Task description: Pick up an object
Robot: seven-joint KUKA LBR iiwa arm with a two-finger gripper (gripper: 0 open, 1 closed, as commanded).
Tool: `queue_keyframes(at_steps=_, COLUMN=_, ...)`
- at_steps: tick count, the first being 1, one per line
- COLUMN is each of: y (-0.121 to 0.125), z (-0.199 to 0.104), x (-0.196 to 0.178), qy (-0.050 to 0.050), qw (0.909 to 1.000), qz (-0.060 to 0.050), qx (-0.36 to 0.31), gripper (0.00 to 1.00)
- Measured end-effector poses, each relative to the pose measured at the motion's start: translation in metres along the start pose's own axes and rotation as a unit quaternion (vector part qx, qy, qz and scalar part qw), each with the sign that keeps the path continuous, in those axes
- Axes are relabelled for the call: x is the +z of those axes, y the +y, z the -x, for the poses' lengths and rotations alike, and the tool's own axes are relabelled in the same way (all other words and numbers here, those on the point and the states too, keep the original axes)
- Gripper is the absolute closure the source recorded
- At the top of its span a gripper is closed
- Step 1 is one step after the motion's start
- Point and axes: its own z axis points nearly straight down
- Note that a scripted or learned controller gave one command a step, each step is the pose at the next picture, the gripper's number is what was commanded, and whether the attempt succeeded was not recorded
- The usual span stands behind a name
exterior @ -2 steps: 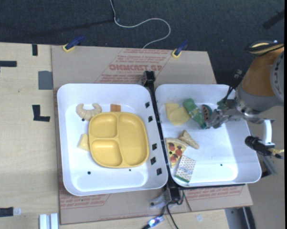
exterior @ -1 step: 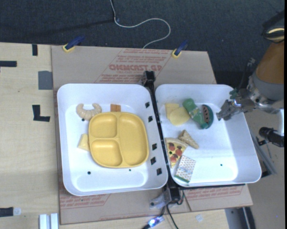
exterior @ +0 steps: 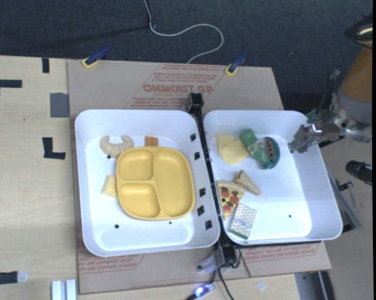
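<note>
Arm: grey with an orange band (exterior: 365, 74), it reaches in from 3 o'clock and ends over the upper right edge of the right bin.
Tool (exterior: 298, 144): dark, it hangs at the 2 o'clock corner of the right bin (exterior: 313, 195), by that bin's right wall. Nothing sits between its fingers; whether they stand apart or together, I cannot tell.
Right bin contents: a pale yellow lump (exterior: 232, 151) lies at 10 o'clock, touching a green toy (exterior: 257, 147) just to its 3 o'clock side. A watermelon slice (exterior: 272, 152) lies against the green toy on the side nearer the tool. A tan wedge (exterior: 246, 182) lies near the middle left, a pizza slice (exterior: 229, 196) just below it at 8 o'clock, and a speckled packet (exterior: 243, 220) at 7 o'clock by the front wall.
Nearest things to the tool: the watermelon slice and green toy, at its 9 o'clock, near but apart from it.
Left bin (exterior: 91, 186): a yellow divided plate (exterior: 155, 183) fills its middle. A tan curled piece (exterior: 115, 145) lies at 11 o'clock of the plate, a small orange block (exterior: 151, 142) at 12 o'clock, and a pale wedge (exterior: 109, 186) at 9 o'clock, tucked against the plate's rim.
Worktop (exterior: 25, 186): light wood with black marks; a cardboard sheet (exterior: 175, 89) lies under both bins.
Cable (exterior: 175, 30): a white line loops across the dark floor at 12 o'clock.
</note>
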Motion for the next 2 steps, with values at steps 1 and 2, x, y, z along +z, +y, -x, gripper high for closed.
queue_keyframes(at_steps=1, y=-0.016, z=-0.057, x=-0.007, qy=0.001, qw=1.0, qz=-0.001, qx=-0.002, gripper=1.0)
queue_keyframes(at_steps=2, y=-0.027, z=-0.102, x=0.003, qy=0.001, qw=1.0, qz=-0.002, qx=-0.002, gripper=1.0)
